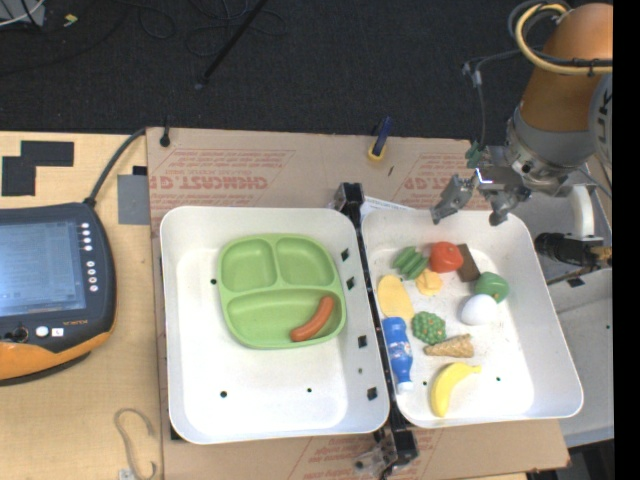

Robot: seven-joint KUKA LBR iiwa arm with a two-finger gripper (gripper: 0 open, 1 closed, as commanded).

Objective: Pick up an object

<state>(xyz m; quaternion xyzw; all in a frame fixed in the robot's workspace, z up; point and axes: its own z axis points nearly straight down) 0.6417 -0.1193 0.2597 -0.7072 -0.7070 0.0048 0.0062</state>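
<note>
My gripper (477, 204) hangs above the far edge of the right bin (545, 368), fingers spread apart and nothing between them. Below it lie several toy foods: a red tomato (446, 257), a brown block (468, 263), a green pickle (409, 262), a green ball (491, 287), a white egg (478, 309), a yellow piece (394, 295), a blue bottle (397, 348), a green broccoli (429, 326), a cone (450, 346) and a banana (447, 387).
The left bin (200, 368) holds a green divided plate (280, 290) with a red sausage (313, 319) in its front compartment. A teach pendant (45, 283) lies at the far left. A black clamp (350, 200) sits between the bins.
</note>
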